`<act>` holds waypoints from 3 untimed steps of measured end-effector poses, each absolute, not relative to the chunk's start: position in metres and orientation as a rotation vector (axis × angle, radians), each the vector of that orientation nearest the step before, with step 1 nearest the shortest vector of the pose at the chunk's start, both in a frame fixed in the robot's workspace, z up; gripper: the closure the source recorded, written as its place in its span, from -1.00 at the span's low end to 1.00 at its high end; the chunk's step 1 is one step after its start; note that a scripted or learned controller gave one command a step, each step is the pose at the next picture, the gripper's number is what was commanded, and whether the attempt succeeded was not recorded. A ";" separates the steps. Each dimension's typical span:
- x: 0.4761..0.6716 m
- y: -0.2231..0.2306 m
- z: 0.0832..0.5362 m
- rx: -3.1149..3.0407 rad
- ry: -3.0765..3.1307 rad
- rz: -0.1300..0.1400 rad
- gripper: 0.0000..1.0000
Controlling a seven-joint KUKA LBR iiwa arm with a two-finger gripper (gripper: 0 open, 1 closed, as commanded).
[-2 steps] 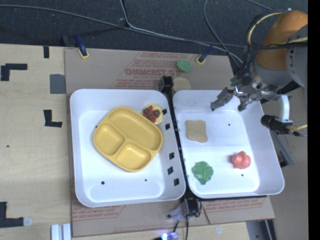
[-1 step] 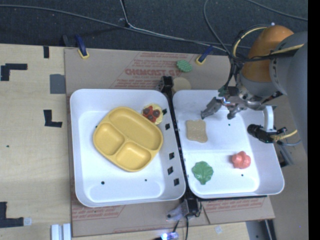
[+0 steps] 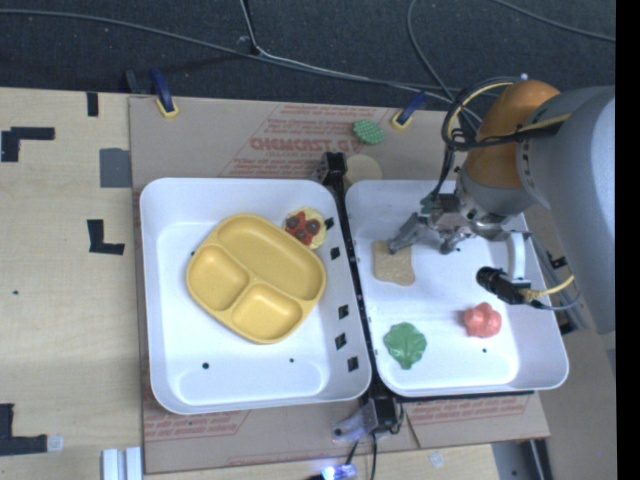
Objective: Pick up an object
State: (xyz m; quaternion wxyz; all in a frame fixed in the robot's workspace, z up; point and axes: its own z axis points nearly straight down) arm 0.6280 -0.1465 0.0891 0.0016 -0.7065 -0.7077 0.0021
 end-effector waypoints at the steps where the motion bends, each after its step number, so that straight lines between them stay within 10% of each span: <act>1: 0.630 -0.146 0.103 -2.217 -2.225 0.002 1.00; 3: 0.649 -0.151 0.200 -2.222 -2.226 -0.003 1.00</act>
